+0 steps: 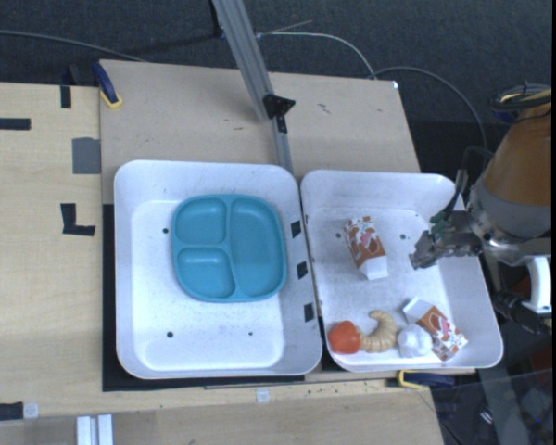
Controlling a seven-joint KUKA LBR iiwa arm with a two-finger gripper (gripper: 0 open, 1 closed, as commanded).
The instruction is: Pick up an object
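Note:
The right bin (389, 185) holds a small carton with a red and brown print (364, 246) near its middle. Along the bin's front lie a red tomato (345, 337), a tan croissant (381, 332), a white round object (412, 343) and a second red and white carton (436, 328). My gripper (424, 253) hangs over the right side of this bin, to the right of the middle carton and apart from it. Nothing shows between its fingers. The grey arm with its orange band (524, 170) reaches in from the right.
The left bin (130, 276) carries a blue divided plate (230, 247). A grey metal pole (246, 44) slants down from the top to the seam between the bins. Cables run behind the right bin.

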